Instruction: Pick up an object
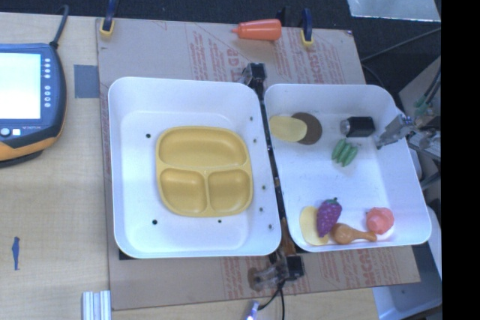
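Left bin [127, 161]: held a yellow divided tray [204, 170], three compartments.
Right bin [315, 176]: held a yellow-and-brown disc [295, 128], black block [358, 127], green pods [345, 153], purple grapes [328, 216], pink piece [380, 220], orange drumstick [351, 234].
Gripper [391, 133]: stood over the right bin's right rim, beside the black block.
Bench [60, 221]: bore an orange carrot [259, 30] beyond the bins, and a pendant [26, 101] at left.

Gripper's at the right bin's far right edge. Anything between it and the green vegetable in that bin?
Not fully clear. The gripper sits at the right bin's right wall. The black block lies just left of it, above and slightly right of the green vegetable. A diagonal approach passes close under the block; bare bin floor otherwise.
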